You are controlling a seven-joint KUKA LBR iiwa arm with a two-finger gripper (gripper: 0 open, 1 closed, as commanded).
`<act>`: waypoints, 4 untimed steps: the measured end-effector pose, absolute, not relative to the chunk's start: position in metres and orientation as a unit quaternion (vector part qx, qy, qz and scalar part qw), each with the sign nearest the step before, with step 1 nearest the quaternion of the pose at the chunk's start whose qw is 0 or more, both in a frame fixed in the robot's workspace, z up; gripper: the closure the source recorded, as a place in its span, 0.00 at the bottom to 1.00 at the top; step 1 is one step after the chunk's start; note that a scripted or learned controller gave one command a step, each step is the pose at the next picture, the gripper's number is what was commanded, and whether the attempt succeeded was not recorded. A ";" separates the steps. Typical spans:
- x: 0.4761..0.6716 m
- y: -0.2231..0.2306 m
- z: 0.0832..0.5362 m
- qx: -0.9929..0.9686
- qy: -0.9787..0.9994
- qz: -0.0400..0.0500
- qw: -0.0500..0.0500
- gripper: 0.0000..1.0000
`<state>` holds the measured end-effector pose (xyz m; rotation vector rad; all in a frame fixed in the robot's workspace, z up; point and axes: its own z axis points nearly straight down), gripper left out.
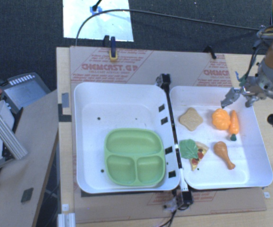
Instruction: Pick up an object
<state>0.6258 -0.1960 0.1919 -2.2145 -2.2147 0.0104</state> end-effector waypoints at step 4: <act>0.642 -0.189 0.085 -0.705 -0.709 0.000 -0.001 0.00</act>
